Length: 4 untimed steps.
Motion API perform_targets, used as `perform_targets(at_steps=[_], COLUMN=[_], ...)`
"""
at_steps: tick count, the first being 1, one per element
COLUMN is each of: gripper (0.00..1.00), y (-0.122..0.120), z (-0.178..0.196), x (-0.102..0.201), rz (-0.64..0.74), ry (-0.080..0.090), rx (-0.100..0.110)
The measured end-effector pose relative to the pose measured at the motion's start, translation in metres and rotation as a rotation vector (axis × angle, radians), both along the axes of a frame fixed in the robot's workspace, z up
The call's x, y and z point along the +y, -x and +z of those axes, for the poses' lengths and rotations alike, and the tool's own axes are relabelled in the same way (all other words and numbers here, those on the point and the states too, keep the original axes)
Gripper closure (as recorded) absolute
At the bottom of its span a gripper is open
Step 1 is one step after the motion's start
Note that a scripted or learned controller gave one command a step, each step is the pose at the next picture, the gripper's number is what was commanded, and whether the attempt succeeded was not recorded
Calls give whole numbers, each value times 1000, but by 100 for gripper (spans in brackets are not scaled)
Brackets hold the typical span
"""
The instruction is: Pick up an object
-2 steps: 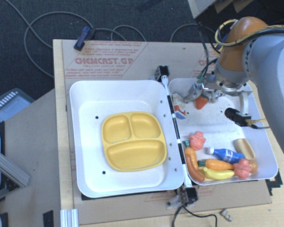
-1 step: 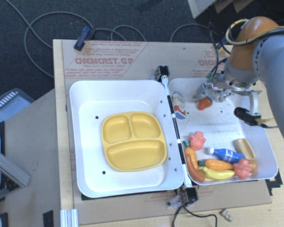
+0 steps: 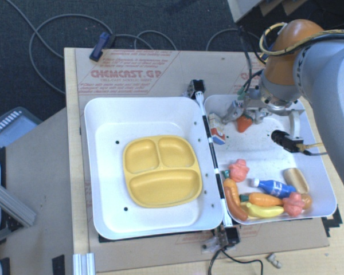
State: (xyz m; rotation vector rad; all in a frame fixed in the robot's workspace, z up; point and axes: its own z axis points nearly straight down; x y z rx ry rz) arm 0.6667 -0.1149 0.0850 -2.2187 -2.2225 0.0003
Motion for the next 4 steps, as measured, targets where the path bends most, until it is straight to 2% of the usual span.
perform_targets(at_steps=[1, 2, 3, 4], gripper=[0, 0, 100, 100], y=[0, 0, 0, 55], z=[0, 0, 10, 101], x=[-37, 15, 14, 86], rz=[-2, 0, 0, 1], ry=[3, -1, 1, -1], rx=[-4, 0, -2, -1])
